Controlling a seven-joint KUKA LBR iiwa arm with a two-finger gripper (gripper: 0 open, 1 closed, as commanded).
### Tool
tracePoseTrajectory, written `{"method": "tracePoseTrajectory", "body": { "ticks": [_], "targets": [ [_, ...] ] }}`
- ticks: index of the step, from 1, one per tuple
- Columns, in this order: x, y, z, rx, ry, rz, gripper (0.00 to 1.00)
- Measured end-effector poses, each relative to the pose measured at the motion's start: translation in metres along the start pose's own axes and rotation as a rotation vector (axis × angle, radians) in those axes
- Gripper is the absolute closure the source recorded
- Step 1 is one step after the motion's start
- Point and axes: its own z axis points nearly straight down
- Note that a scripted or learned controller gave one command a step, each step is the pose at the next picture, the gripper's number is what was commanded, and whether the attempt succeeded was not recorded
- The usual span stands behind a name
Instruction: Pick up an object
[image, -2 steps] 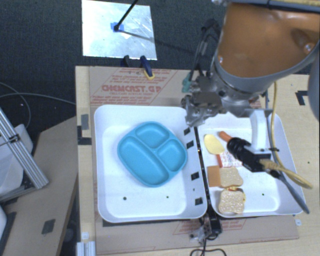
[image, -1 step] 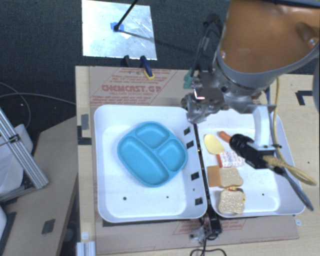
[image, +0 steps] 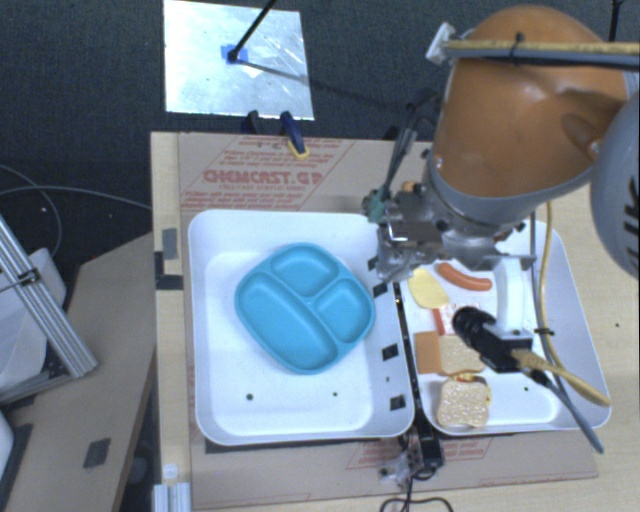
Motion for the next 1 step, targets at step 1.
{"method": "tracePoseTrajectory", "body": {
  "ticks": [1],
  "targets": [
    [0.021, 0.0004, -0.0706, -0.014, 0.005, -0.007, 1.0]
  ]
}}
